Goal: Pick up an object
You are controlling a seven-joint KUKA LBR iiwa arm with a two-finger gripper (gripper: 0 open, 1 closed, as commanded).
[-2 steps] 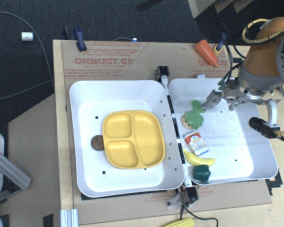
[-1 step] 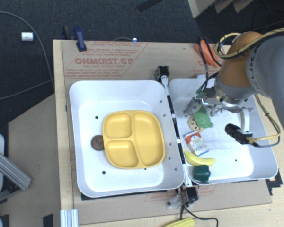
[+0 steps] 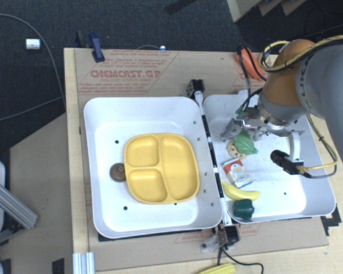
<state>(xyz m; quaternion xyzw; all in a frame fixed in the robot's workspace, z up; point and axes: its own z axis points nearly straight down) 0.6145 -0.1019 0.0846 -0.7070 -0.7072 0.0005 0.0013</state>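
The arm reaches in from the right and its pincer [image 3: 247, 131] hangs low over the far left part of the right bin [image 3: 308, 201], directly above a green crumpled item [image 3: 246, 145] that looks like a soft wrapper or leaf-shaped toy. The wrist hides the tips, so I cannot tell how far the pincer is parted or whether it has anything in it.

The green item is the likeliest target. It lies just beside a small round tan cookie-like piece [image 3: 232, 150] on its left. Nearer along the bin's left wall sit a small red-and-white carton [image 3: 236, 172], a yellow toy banana [image 3: 240, 192] and a dark green rounded object [image 3: 243, 209] at the near corner.

By its look the green item is light and limp; it would probably fold under a pinch, so a grip across its bunched middle seems safer than at a thin edge, which could slip out. The carton would be stiffer, best taken across its narrow sides. The banana looks smooth and curved and could roll.

The left bin [image 3: 100, 153] holds a yellow divided plate [image 3: 160, 168] with a small brown disc [image 3: 118, 172] touching its left edge.

The brown sheet on the bench [image 3: 126, 72] carries red print reading roughly "CHEMCAST GP". The carton's print is too small to read.
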